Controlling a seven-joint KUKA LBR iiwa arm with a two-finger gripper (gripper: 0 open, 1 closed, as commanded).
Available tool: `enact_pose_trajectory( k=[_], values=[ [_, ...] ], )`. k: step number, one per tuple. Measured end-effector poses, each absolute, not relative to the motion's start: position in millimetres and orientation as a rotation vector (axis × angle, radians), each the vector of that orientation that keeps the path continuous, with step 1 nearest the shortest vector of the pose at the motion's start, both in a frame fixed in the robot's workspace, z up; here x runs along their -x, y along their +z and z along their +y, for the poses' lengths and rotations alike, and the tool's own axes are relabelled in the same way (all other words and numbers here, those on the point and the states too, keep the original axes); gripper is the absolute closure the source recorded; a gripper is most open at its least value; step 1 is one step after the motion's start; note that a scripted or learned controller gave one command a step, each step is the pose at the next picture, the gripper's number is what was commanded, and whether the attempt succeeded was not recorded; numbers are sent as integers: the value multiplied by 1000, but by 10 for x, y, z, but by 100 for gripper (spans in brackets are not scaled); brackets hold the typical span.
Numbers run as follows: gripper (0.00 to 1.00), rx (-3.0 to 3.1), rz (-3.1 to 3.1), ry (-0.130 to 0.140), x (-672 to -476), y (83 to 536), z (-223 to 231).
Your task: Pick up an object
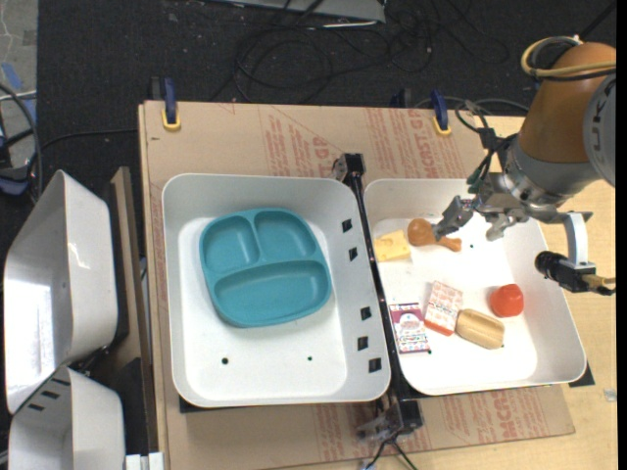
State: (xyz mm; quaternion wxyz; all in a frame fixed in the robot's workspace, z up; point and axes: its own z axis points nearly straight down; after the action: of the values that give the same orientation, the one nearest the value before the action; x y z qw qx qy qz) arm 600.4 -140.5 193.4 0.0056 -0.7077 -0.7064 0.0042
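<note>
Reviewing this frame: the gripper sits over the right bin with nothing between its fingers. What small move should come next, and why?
Probably a short descent. The gripper hangs open in the right bin, with one finger beside the brown drumstick-shaped toy. The fingers hold nothing, so shifting slightly toward that toy and lowering around it looks like the nearest pick.

My two-finger gripper hangs over the right white bin, behind the red round toy; the teal divided plate lies in the left white bin.

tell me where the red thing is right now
The red object lies in the right bin, toward its right side, just up and right of the tan bread-like piece and below the gripper.
</note>
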Motion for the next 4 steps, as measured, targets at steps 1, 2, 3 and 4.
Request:
enact_pose_trajectory(
  k=[1, 2, 3, 4],
  values=[
    [0, 2220, -2222, 0, -6036, 2015, -1401],
    [0, 2220, -2220, 4, -6072, 1578, -1397],
    [0, 2220, -2219, 4, -6039, 1142, -1373],
    [0, 2221, -2220, 2, -6038, 912, -1368]
  ],
)
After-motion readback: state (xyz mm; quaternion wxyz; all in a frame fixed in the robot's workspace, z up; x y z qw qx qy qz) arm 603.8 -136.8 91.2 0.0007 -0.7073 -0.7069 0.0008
